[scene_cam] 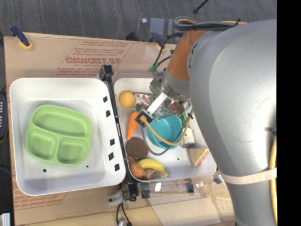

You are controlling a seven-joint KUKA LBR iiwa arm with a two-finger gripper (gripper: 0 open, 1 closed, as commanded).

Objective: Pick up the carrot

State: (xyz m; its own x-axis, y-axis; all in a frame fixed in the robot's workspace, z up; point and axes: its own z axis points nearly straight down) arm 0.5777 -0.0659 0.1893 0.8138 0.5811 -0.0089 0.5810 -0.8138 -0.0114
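Overhead, arm masking half the right bin, carrot exposed

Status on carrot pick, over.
Gripper over bowl in right bin. Carrot against the bin's left wall, not gripped. Lemon above it, brown disc below, both close.

On the brown-papered bench sit the left bin and right bin, adjoining.
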